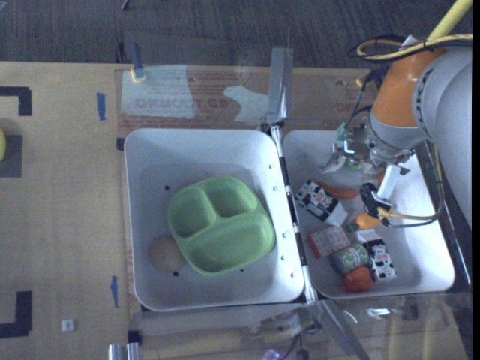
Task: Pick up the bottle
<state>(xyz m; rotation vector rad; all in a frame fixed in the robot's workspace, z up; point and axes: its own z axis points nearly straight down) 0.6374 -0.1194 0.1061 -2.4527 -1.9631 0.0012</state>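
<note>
Right of centre in the frame, the gripper (pixel 349 158) hung low over the right bin (pixel 431 265), its grip state impossible to tell, presumably seeking the bottle (pixel 352 265) among clutter at lower right.

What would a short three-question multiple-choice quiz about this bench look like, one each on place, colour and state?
1. Where is the divided plate? A) left bin B) right bin C) on the floor
2. What colour is the plate? A) red B) green C) blue
3. How does the arm's end effector stand? A) above the right bin B) above the left bin C) resting on the plate

Answers: 1 A, it lies in the left bin beside a tan ball. 2 B, it is light green. 3 A, it hangs over the right bin, near the back.
</note>
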